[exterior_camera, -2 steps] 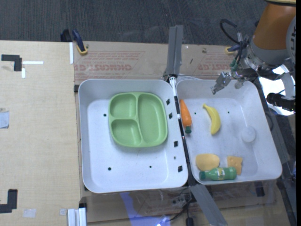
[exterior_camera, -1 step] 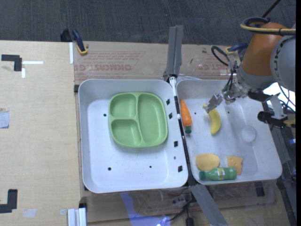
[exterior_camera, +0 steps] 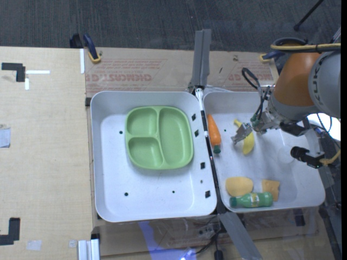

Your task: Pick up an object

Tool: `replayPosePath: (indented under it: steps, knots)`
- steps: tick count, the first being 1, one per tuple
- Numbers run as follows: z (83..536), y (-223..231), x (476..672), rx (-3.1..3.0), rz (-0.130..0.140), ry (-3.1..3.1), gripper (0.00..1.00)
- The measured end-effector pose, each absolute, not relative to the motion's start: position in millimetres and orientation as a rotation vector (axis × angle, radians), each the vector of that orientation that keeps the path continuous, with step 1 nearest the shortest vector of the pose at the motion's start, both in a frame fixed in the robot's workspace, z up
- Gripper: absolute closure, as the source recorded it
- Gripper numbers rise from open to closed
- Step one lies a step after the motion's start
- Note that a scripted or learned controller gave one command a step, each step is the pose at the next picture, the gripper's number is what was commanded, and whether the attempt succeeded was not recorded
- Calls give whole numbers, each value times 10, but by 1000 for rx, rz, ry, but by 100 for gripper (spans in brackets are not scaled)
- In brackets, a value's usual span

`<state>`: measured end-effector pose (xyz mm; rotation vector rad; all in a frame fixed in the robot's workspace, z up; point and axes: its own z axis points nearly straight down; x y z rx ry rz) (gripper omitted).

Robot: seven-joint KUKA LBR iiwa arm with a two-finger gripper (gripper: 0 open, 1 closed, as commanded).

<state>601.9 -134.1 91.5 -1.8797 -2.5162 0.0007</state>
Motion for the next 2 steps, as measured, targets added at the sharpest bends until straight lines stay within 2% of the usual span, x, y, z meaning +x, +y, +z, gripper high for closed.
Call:
replayPosePath:
  steps: [1,2]
  knots:
    - [1007,-1357,6021,-1885,0,-2513,100]
    - [1980,-781,6236,-2057,4,-2374,100]
